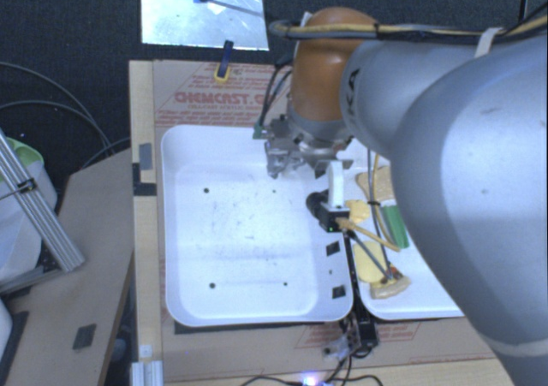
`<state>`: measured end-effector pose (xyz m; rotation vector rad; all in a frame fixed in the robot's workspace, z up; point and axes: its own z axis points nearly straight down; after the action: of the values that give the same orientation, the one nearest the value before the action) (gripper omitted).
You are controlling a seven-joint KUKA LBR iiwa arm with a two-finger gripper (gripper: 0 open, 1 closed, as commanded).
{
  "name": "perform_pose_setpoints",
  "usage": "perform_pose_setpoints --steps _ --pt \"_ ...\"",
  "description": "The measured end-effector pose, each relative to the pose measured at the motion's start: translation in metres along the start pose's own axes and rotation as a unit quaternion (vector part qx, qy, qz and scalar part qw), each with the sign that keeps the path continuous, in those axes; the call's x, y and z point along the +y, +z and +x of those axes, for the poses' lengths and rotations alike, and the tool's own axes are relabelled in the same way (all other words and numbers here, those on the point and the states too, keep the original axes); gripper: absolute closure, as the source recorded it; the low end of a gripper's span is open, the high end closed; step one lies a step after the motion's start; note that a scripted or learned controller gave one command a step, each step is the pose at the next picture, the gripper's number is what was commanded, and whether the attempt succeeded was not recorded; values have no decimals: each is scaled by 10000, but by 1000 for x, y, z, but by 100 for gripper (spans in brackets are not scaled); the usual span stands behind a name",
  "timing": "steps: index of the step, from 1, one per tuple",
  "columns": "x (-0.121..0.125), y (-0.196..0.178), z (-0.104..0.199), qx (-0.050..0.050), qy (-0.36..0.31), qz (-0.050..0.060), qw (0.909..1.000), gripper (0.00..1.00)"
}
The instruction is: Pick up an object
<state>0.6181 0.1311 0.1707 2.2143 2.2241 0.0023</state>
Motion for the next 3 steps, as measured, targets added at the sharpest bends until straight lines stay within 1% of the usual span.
perform_pose_setpoints --steps 1,2,3 --pt "52 53 21 11 -4 0 10000 100" --pt "-57 88 16 4 19 62 10000 100" --pt "55 85 -5 5 13 -43 10000 100"
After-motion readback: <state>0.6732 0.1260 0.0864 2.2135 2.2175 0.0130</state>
